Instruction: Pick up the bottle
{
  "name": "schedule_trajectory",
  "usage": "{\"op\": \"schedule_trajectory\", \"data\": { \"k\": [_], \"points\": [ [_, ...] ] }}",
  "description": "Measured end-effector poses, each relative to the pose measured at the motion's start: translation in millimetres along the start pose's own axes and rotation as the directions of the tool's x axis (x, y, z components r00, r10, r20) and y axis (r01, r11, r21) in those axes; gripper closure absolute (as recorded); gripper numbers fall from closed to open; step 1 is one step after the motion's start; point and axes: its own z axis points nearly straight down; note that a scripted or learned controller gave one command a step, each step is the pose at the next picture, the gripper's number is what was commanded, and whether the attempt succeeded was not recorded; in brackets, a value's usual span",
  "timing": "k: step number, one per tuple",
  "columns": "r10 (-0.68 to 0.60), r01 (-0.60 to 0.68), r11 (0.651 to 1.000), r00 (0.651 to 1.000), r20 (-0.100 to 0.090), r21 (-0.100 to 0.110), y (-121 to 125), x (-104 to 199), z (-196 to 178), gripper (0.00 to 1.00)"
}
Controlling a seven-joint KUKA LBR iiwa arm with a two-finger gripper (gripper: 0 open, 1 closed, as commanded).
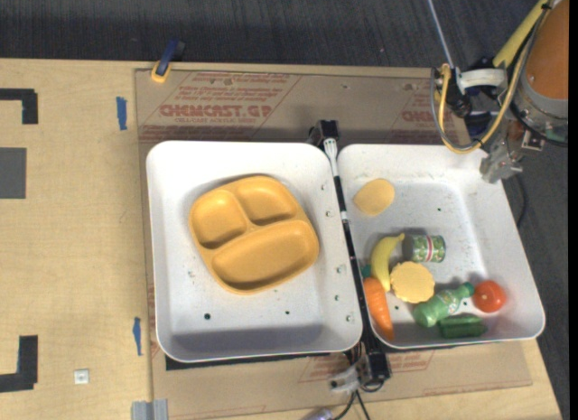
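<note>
The green bottle (442,305) lies on its side near the front of the right bin (452,194), wedged between a yellow disc (413,283) and a red tomato (489,296). A dark green piece (461,326) rests just in front of it. My gripper (499,163) hangs over the far right corner of the right bin, well behind the bottle and apart from it, with cables looping beside it.
Also in the right bin are a small green can (424,248), a banana (386,259), a carrot (379,308) and a round yellow piece (373,196). The left bin (172,228) holds a yellow divided plate (256,231). A black divider (336,201) separates the bins.
</note>
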Motion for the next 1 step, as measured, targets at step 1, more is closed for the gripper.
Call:
{"op": "schedule_trajectory", "data": {
  "k": [1],
  "points": [
    [0.0, 0.0, 1.0, 1.0, 0.0, 0.0, 0.0, 0.0, -4.9, 1.0]
  ]
}}
